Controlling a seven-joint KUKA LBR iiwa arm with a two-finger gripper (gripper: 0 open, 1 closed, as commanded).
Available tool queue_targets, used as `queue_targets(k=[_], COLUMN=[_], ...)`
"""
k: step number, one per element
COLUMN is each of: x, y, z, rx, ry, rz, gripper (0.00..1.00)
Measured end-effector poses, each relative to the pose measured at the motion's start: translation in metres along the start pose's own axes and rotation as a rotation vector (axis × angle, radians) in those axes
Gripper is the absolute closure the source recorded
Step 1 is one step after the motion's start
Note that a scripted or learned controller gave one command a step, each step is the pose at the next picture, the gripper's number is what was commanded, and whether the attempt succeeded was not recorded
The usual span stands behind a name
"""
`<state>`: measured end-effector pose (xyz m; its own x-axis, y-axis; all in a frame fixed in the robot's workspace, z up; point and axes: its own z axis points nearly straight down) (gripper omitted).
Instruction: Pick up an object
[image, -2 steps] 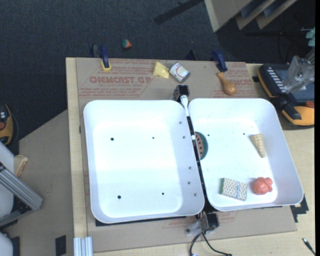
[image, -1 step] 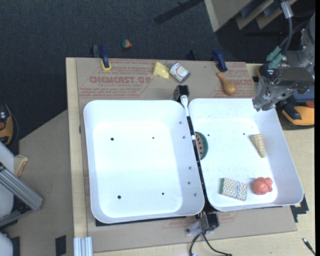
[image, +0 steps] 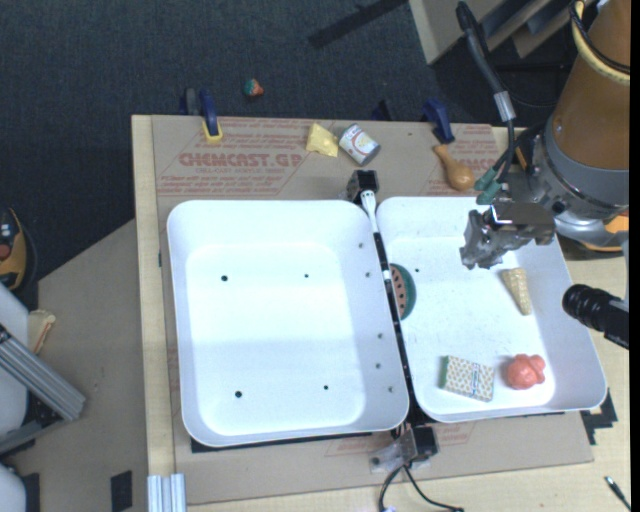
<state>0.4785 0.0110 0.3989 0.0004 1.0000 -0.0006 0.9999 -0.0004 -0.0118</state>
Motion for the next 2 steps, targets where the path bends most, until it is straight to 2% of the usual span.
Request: queue_targets(k=[1, 2], x=[0.033, 0.08], y=[0.0, 0.0], z=[-0.106, -0.064], rx=[-0.025, -0.007], ry=[0.003, 0.0], rz=[-0.005, -0.004], gripper=[1.0, 1.0])
